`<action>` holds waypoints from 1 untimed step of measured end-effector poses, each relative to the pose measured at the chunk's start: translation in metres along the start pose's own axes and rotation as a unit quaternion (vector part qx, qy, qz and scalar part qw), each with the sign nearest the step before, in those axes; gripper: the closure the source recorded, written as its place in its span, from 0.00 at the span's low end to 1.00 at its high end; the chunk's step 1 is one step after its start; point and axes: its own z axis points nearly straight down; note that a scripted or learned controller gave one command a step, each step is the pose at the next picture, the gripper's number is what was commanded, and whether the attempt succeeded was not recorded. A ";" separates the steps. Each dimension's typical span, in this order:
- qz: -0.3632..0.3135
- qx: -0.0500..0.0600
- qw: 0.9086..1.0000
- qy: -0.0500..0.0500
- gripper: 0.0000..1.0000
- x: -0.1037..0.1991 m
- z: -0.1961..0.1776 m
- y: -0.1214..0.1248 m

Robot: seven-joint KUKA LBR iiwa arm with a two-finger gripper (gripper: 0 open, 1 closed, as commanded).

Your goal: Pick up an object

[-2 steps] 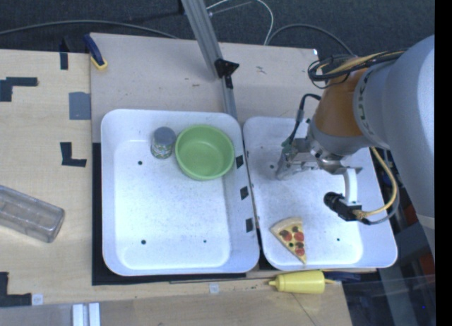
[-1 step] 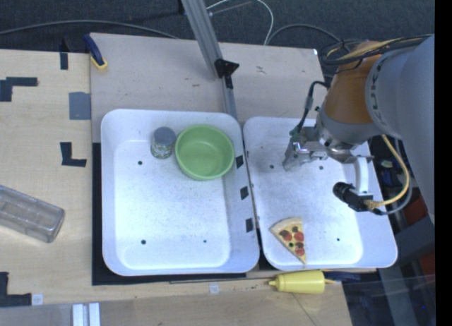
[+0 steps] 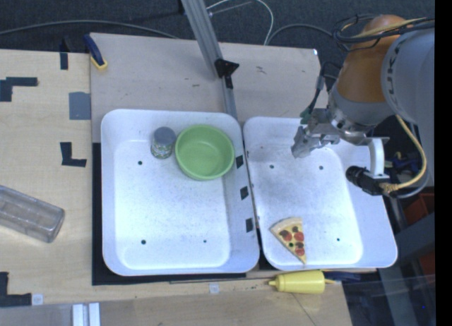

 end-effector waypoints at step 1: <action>0.000 -0.002 1.000 0.000 1.00 0.000 -0.039 0.001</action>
